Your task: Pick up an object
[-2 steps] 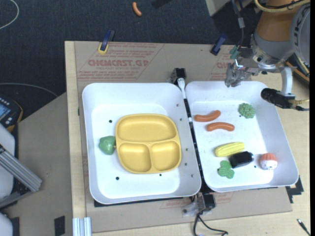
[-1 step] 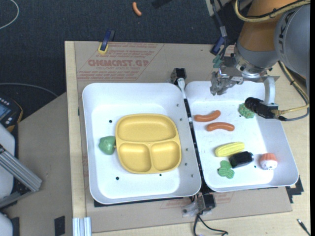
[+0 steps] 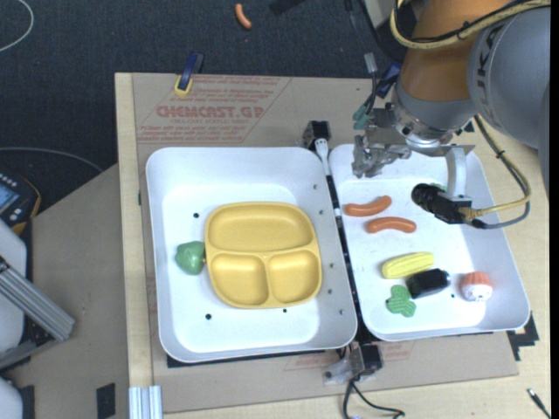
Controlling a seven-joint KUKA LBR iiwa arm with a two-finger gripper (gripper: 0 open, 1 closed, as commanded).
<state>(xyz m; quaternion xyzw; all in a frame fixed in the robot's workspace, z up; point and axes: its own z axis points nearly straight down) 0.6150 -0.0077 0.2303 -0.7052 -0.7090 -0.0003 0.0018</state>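
Note:
My gripper (image 3: 371, 164) hangs over the far left corner of the right bin (image 3: 502, 260), just above and behind two orange sausages (image 3: 367, 206) (image 3: 390, 226). Nearer the front of that bin lie a yellow corn cob (image 3: 407, 264), a black block (image 3: 427, 283), a green toy vegetable (image 3: 401, 302) and an orange-and-white piece (image 3: 475, 286). I see nothing held at the gripper. The arm's orange band (image 3: 445, 51) rises behind it.
The left bin (image 3: 166, 190) holds a yellow divided plate (image 3: 262, 253) with a green toy (image 3: 189, 257) at its left side. A black cable fitting (image 3: 441, 203) hangs beside the wrist over the right bin. A raised divider (image 3: 334, 208) separates the bins.

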